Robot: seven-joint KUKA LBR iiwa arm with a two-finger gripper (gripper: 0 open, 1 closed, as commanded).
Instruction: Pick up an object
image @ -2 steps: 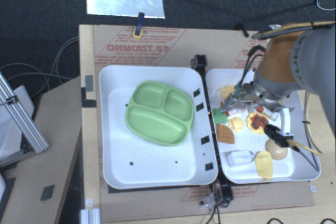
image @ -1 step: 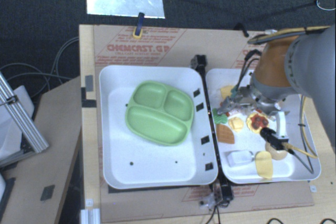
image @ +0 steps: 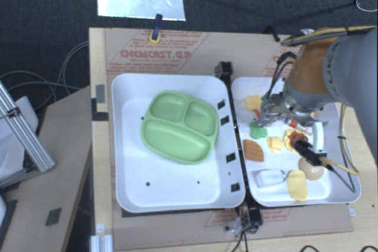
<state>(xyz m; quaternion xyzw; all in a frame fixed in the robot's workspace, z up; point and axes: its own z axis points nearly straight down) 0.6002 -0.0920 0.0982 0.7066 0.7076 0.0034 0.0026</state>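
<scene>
small green toy piece [image: 257,125] lying in right white bin [image: 339,189] | gripper [image: 267,115] hovering over it, grip state hidden | orange waffle-like wedge [image: 253,150], yellow pieces [image: 275,143] crowding beside | green divided plate [image: 180,126] sitting in left bin [image: 130,186]

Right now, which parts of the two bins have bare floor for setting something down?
Left bin: bare floor borders the green plate on every side, widest along the near wall. Right bin: crowded, with toy food packed around the end effector, from the waffle to the yellow piece.
</scene>
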